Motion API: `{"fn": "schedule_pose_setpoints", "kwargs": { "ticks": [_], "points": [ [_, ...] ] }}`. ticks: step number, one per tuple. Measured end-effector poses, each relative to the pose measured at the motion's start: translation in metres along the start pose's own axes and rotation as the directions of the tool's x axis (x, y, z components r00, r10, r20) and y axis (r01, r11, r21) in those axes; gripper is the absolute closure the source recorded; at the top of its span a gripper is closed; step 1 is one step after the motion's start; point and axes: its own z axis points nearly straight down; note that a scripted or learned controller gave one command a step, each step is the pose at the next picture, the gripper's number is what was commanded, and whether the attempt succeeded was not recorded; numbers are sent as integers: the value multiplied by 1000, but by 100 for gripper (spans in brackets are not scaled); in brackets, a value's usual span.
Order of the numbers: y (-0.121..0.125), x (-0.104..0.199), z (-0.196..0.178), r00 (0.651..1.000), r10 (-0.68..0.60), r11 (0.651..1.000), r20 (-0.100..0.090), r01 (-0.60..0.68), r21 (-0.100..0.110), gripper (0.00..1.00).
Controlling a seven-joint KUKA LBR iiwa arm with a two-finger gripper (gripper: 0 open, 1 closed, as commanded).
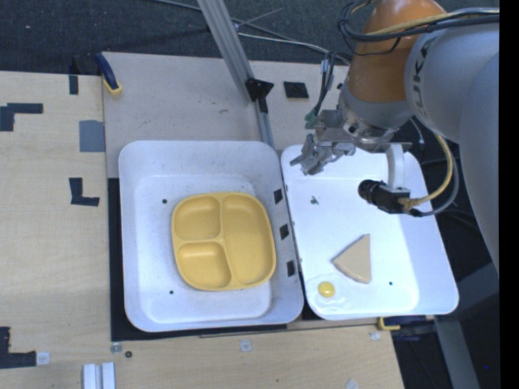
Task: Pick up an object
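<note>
Two shallow white bins sit side by side on the worktop (49, 241), which is pale wood with dark tape patches along its left part. The left bin (146, 168) holds a yellow divided plate (222, 240), lying flat near the bin's middle with its three compartments facing up. A slanted metal pole (231, 51) crosses the upper part of the scene and comes down near the gap between the bins. The right bin (430, 290) carries two small things in its near half: a small yellow round piece (326, 289) close to the front left corner, and a tan wedge-shaped piece (355, 259) just to the right of it and a little farther back, the two lying near each other but apart. The grey arm (454, 63), with its orange band (388, 43), reaches in from the right and hangs over the far left corner of the right bin. Its claw (312, 162) points down toward the bin's back left area, well apart from the wedge and the round piece. Nothing shows between its fingers; whether they stand spread or closed I cannot tell. A black cylindrical fitting (381, 194) with a yellowish hose juts out beside the wrist, above the bin's middle.
</note>
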Motion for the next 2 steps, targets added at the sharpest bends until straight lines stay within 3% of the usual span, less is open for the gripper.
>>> {"fn": "schedule_pose_setpoints", "kwargs": {
  "ticks": [2],
  "points": [
    [-9, 111, 29, 1000, 0, 1000, 1, 0, 2, 100]
  ]
}}
